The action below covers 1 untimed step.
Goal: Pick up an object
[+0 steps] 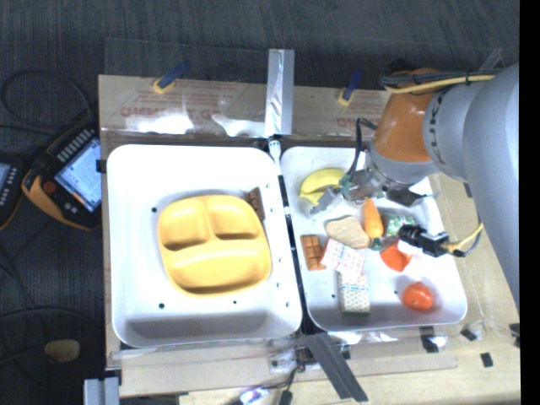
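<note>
— Claw (pixel 344 189)? 
— Down low in right bin (pixel 451 306), open or closed impossible to tell. 
— Nearest things? 
— Banana (pixel 321 180) touching on left; carrot (pixel 372 217) just right and nearer; bread slice (pixel 347 230) below. 
— Farther off? 
— Tomato (pixel 417 295) well apart; yellow tray (pixel 213 241) in left bin (pixel 126 251).

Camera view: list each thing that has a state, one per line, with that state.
yellow tray: lying flat in the left bin, compartments up
banana: lying in the right bin
carrot: lying beside the gripper
tomato: resting near the right bin's front corner
gripper: down inside the right bin
</note>
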Available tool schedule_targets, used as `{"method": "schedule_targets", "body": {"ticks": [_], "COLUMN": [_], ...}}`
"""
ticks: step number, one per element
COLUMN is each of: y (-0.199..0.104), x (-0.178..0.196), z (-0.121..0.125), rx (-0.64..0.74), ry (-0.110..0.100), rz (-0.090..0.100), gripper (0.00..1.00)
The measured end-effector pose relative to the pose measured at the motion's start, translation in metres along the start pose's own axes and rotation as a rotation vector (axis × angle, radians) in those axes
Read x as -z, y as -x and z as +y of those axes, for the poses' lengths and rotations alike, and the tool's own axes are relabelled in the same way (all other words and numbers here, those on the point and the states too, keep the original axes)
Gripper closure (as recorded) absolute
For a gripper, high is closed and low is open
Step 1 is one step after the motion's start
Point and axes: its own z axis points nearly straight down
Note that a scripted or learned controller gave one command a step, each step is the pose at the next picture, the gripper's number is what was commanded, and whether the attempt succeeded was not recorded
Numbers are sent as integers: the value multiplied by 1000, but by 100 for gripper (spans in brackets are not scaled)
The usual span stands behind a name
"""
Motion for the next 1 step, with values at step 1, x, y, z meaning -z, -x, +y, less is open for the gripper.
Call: {"method": "schedule_targets", "body": {"ticks": [1], "y": [44], "x": [44], "z": [19], "rx": [61], "ry": [-11], "rz": [5], "gripper": [0]}}
